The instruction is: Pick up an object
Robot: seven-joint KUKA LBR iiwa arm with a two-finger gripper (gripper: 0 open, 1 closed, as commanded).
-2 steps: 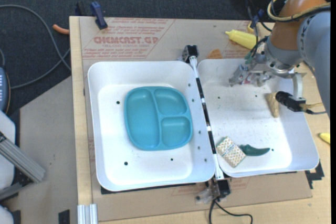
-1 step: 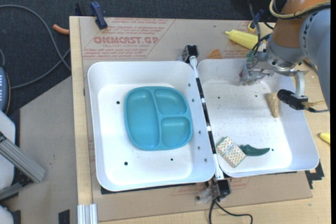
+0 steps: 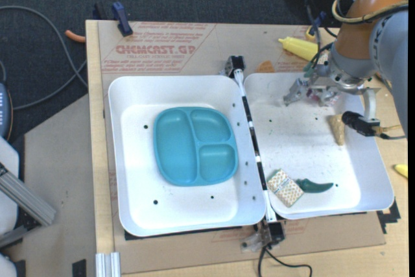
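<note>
Tool (image 3: 310,91) sits low over the right bin (image 3: 363,198), toward its 12 o'clock edge; whether it is wide, narrow or holding something cannot be told from this angle. Arm (image 3: 382,36) enters from 2 o'clock, orange band above the wrist.

Right bin contents: patterned packet (image 3: 285,188) at 7 o'clock, touching a dark green pepper-shaped piece (image 3: 316,186) just beside it at its 3 o'clock. Tan cone-shaped piece (image 3: 337,129) near the bin's 3 o'clock wall, well apart from the packet.

Left bin (image 3: 130,204): blue divided plate (image 3: 195,145) lies flat near centre.

Worktop (image 3: 162,48): yellow piece (image 3: 298,47) outside the right bin at 12 o'clock.
</note>
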